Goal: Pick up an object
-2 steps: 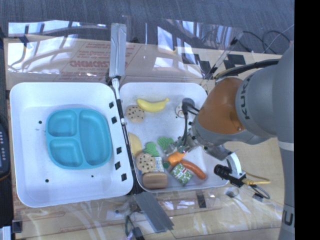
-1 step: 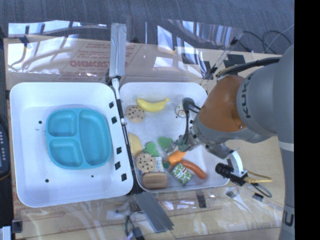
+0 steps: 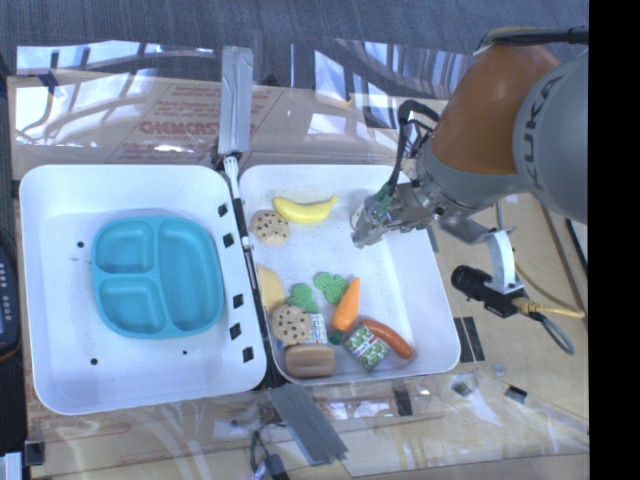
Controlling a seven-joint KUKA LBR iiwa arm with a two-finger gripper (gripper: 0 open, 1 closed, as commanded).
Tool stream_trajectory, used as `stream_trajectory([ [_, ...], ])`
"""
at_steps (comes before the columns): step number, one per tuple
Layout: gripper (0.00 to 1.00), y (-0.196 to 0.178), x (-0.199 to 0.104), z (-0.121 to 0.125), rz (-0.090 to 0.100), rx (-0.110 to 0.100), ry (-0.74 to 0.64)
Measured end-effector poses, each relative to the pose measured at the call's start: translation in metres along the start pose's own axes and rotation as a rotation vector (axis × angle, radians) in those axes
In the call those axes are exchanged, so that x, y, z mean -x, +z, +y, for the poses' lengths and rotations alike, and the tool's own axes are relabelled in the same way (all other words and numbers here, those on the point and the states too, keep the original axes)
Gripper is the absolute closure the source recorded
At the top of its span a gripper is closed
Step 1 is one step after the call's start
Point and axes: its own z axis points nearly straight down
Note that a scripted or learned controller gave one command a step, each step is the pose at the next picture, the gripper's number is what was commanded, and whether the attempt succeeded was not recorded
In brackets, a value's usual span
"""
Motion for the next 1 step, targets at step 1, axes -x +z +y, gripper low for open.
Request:
stream_trajectory([
  [1, 1.0, 0.0029, 0.0297, 0.0265, 0.001, -0.005, 0.016],
])
